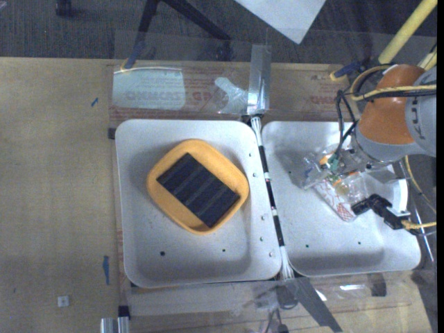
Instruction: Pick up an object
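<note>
Found gripper (341, 164) at crumpled clear packet (338, 189) in right bin (333, 245), opening impossible to tell; called for centring on its bulk before closing.

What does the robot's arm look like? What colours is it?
The arm is round and chunky. It is grey, with a bright orange band above the wrist. Thin black cables loop along its side.
</note>
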You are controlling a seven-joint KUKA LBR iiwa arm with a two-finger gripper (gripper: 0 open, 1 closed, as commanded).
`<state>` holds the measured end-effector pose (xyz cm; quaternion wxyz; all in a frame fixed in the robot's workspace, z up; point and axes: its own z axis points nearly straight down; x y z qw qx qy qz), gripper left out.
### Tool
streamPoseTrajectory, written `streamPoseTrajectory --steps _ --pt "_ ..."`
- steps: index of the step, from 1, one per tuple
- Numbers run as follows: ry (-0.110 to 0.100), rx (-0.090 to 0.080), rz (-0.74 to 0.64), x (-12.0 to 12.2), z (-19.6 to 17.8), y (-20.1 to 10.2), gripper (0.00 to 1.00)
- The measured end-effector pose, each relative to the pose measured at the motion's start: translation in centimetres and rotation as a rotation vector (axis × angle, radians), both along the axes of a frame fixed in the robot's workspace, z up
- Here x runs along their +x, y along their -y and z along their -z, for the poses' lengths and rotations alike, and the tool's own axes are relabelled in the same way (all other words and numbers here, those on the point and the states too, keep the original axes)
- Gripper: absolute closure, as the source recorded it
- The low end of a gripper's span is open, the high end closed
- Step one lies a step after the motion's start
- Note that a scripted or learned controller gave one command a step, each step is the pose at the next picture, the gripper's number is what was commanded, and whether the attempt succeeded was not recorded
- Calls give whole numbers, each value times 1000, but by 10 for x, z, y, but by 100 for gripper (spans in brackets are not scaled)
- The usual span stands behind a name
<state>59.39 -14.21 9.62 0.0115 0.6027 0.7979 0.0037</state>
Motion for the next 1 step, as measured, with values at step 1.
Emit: streamPoseTrajectory --steps 1 --pt "0 0 0 0 0 0 0"
